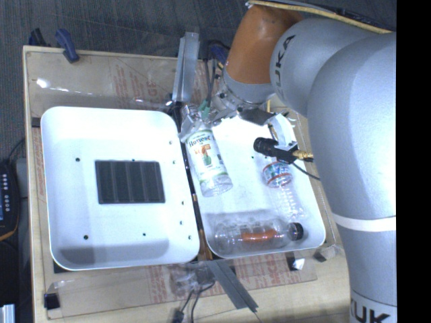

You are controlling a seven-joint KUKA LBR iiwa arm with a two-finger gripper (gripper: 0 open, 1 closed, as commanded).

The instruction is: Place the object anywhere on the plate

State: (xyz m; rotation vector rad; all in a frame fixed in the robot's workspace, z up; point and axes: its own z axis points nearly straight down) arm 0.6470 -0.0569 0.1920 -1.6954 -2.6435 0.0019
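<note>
Bottle first: the clear labelled bottle [207, 159] with green-and-white print lies on its side in the right bin [246, 173], close against the wall that divides the two bins. Its neck points up toward my gripper [210, 113] and its base points down the bin. I take it for the object I am meant to move, because my wrist hangs right over its cap end. The tip of my gripper is lost among glare, clear plastic and my own housing, so I cannot tell whether I am clenched on the neck, released, or merely resting beside it. I claim no hold.

Two other clear bottles share that bin. One with a blue label [281, 184] lies near the right wall. One with an orange-red band inside [256, 233] lies along the near wall, where the sloping floor would let a round thing settle. Both are apart from the labelled bottle, so a lift by the neck should not drag them.

The plate [129, 181], a dark ridged rectangle, sits flat in the middle of the left bin [54, 180], well apart from the bottle and across the dividing wall. My orange band and grey arm lean in from the right, over the top of the right bin. I judge the carry not yet begun. The risk is a smooth round neck slipping as it rises, and a bottle that may roll off the ridges once set down.
</note>
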